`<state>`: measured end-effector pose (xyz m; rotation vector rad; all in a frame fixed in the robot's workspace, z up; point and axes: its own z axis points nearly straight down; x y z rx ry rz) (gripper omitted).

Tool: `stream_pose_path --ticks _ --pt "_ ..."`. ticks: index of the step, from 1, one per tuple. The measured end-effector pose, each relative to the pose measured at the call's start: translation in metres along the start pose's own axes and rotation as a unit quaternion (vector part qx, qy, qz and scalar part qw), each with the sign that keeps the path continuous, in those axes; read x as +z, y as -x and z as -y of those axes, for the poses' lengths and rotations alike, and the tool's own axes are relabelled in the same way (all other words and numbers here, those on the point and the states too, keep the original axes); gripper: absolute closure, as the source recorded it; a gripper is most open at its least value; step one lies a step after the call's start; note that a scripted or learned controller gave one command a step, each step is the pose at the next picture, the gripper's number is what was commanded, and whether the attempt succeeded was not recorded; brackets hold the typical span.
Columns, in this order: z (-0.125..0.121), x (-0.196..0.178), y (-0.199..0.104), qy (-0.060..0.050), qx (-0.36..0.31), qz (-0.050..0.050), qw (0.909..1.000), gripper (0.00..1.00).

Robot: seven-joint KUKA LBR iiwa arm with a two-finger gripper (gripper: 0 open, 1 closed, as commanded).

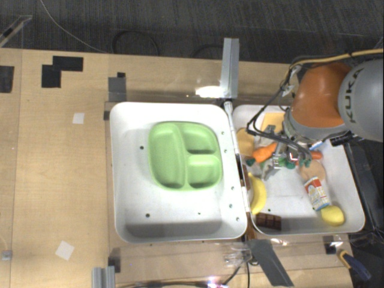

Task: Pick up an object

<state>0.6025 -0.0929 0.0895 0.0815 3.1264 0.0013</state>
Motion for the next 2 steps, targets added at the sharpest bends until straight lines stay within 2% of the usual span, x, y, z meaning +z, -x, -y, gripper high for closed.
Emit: stream_pose_path --ticks 1,2 --pt "0.004 -0.003 -0.073 -0.001 0.106 0.002 0.9944 0.0" --pt "0.018 -0.002 -0.061 0.0 0.042 0.001 0.9991 0.0"
